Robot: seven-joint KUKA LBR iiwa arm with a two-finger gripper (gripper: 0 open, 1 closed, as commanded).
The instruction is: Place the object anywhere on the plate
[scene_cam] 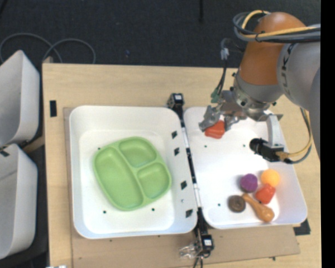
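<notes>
Gripper: fingers closed around an orange-red object, raised over the right bin, near its upper-left corner; green plate lies in the left bin; advised: carry level across the divider, lower over a compartment, then release.

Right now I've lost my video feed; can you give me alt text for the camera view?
The gripper sits at the upper left of the right bin with an orange-red object between its fingers. The green divided plate lies in the left bin. Five small toys cluster at the right bin's lower right.
</notes>
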